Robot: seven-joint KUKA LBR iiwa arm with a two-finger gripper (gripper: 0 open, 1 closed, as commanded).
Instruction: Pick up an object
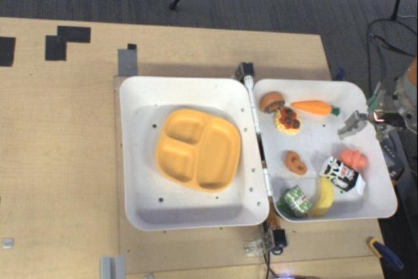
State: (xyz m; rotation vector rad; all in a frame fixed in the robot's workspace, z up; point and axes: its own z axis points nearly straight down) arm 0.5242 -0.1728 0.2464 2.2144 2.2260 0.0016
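Candidate for pickup, judged by nearness to the tool: carrot (311, 108), lying flat on the floor of the right bin (372, 206), toward its far side. Long axis close to level across the view, very slightly dipping to the right. Pointed tip directed left, toward a brown round item (272, 101); green stub directed right, toward the arm. Apart from its neighbours, though a small pizza-like piece (288, 121) sits just beside the tip on the near side.

Gripper (351, 125) positioned near the green end, slightly to the near side, above bare bin floor. Nothing seen held. Open or closed state not determinable at this angle and size.

Recommended for the step in hand, as a judgement only: centre over the orange body rather than the thin tip or the stub; turn the wrist so closure runs across the long axis; descend straight, and keep clear of the pizza-like piece.

Elsewhere in the right bin: pink lump (353, 159), black-and-white carton (341, 175), banana (322, 196), green block (296, 200), brown pastry shape (295, 163). Near-side items crowded, so less favourable.

Left bin (140, 206): yellow divided plate (198, 148), well apart from the work.
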